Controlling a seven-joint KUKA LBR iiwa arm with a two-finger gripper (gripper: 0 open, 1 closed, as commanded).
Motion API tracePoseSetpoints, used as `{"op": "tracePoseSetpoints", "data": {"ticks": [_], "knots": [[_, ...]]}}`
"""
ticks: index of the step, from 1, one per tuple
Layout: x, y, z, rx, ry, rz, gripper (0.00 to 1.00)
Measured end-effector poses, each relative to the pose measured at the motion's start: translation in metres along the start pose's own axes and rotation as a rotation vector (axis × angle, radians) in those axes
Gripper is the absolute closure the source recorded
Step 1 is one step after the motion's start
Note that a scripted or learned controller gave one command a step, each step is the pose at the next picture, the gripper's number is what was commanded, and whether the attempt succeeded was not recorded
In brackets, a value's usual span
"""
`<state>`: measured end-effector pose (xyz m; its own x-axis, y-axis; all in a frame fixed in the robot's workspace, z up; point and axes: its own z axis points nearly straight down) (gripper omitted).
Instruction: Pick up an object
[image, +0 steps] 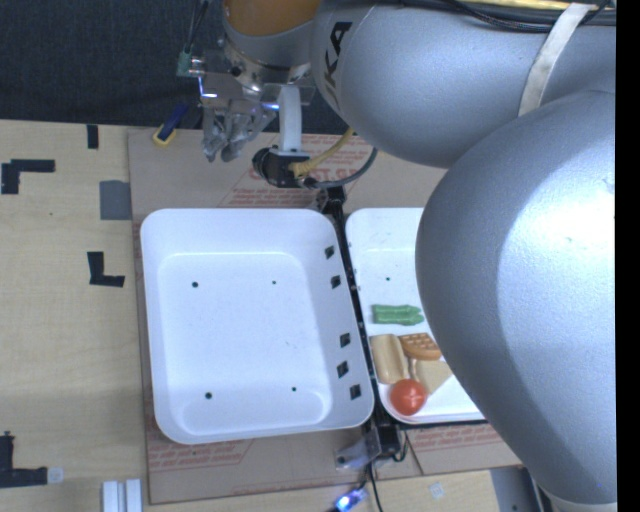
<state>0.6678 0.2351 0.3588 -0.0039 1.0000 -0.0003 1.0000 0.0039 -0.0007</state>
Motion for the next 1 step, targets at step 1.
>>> {"op": "tracePoseSetpoints", "data": {"ticks": [1], "knots": [[-0.0920, -0.0026, 0.0212, 0.004, -0.003, 0.010, 1.00]]}}
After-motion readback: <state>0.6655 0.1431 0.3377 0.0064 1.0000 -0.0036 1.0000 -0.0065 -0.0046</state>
